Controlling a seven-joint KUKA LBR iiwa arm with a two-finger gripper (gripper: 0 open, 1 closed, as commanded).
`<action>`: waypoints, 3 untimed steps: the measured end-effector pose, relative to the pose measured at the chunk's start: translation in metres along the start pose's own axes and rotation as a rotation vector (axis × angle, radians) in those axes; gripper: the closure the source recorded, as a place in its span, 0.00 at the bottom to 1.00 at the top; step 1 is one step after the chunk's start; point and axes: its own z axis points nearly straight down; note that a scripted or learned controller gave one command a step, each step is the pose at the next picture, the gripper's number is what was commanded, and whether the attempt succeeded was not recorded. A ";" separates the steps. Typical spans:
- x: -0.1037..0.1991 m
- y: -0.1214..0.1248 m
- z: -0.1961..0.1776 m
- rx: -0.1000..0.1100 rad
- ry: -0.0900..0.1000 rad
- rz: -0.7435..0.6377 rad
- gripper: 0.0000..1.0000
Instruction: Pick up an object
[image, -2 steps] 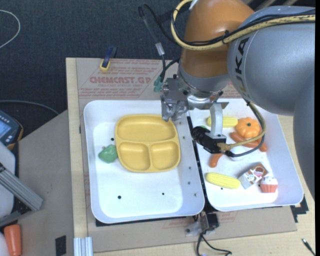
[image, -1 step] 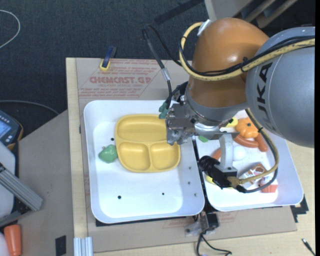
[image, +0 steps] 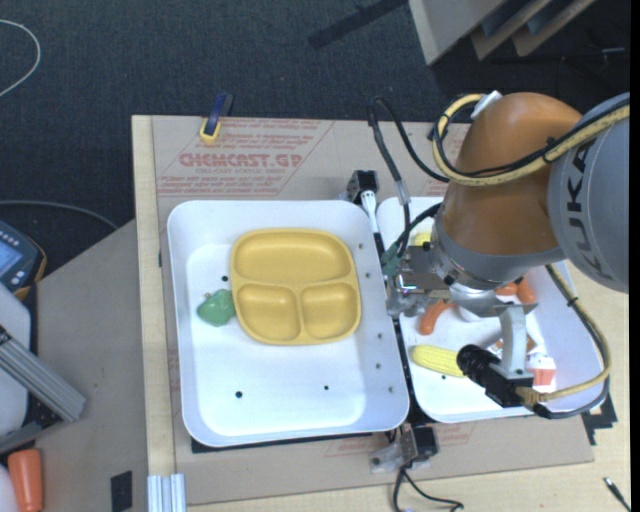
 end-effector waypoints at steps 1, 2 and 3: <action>0.005 0.001 -0.002 -0.007 0.003 -0.008 0.00; -0.011 0.001 -0.044 -0.014 0.002 -0.008 0.00; -0.010 0.001 -0.052 -0.012 0.002 -0.009 1.00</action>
